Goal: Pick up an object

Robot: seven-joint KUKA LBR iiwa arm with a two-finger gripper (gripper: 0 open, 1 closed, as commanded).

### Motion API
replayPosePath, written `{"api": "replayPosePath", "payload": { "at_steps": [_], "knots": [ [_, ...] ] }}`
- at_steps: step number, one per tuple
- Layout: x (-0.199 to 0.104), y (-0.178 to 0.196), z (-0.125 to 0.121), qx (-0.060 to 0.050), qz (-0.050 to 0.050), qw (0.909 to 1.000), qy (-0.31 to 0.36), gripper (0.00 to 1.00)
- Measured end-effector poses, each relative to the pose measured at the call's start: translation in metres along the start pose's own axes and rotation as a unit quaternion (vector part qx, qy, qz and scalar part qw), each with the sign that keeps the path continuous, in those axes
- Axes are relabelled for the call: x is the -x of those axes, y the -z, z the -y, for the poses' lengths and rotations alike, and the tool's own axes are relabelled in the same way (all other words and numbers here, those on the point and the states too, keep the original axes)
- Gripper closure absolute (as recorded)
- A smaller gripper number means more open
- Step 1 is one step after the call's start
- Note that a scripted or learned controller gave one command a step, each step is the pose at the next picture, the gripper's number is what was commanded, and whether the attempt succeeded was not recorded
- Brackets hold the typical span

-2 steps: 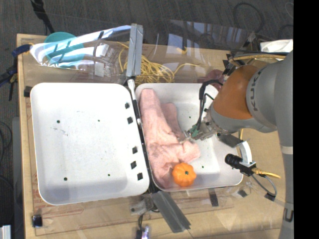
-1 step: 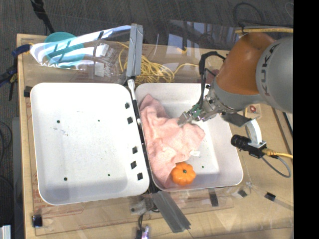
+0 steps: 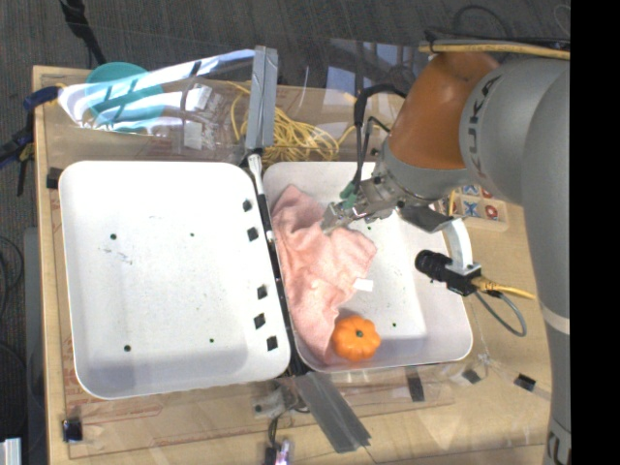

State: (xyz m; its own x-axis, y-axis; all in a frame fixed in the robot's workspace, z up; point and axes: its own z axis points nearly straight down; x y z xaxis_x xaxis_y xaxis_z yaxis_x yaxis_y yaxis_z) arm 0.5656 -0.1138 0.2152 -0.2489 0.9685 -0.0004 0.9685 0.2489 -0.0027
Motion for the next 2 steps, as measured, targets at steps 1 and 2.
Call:
{"api": "replayPosePath", "payload": {
  "at_steps": [1,2],
  "knots": [
    [0.0,0.0,0.0,0.0,0.0,1.0,0.0,0.0],
    [0.02,-0.122,0.002,0.0,0.0,0.9996,0.03,0.0]
  ]
}}
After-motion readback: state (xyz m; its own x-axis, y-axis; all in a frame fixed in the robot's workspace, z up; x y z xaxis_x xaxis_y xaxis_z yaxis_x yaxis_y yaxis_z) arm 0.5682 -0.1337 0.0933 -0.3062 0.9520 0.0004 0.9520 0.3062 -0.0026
